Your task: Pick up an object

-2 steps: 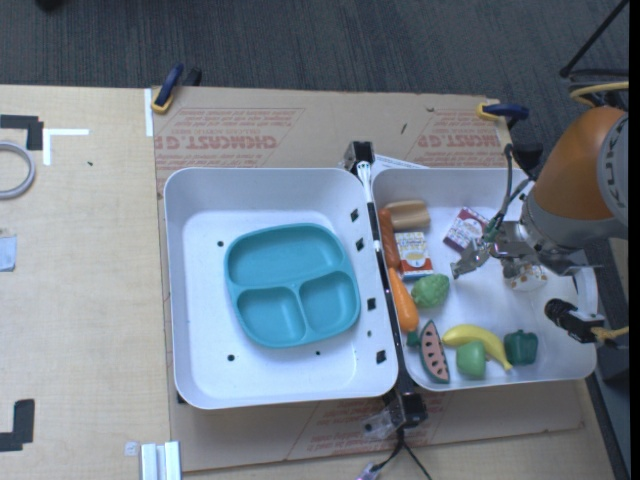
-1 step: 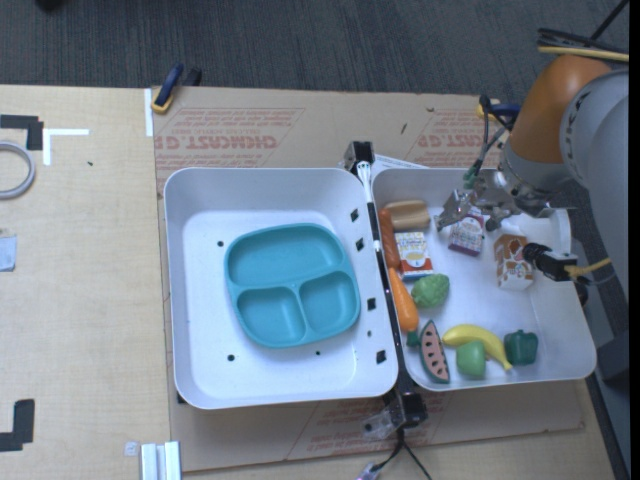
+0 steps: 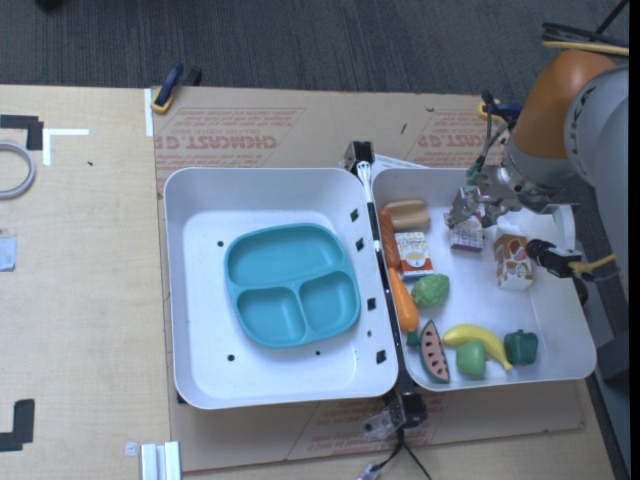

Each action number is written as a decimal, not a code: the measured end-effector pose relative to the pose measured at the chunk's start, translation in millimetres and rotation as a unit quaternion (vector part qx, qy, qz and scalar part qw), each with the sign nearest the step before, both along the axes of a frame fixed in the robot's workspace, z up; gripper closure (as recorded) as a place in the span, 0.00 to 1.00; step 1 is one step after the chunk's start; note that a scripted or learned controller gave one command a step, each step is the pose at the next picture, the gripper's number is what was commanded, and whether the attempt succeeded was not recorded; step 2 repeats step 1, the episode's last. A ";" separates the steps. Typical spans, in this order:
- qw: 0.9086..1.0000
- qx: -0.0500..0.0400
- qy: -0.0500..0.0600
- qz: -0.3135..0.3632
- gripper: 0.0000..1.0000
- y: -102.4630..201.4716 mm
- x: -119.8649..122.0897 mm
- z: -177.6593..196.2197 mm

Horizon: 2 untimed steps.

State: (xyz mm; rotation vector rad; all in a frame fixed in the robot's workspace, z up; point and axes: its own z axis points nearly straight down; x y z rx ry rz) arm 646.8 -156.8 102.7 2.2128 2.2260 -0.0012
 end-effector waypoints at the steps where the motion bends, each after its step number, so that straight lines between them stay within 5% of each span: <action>1: 1.000 0.001 0.000 -0.002 1.00 49.0 6.4 103.4; 2: 1.000 0.001 0.000 -0.002 1.00 49.0 6.4 103.4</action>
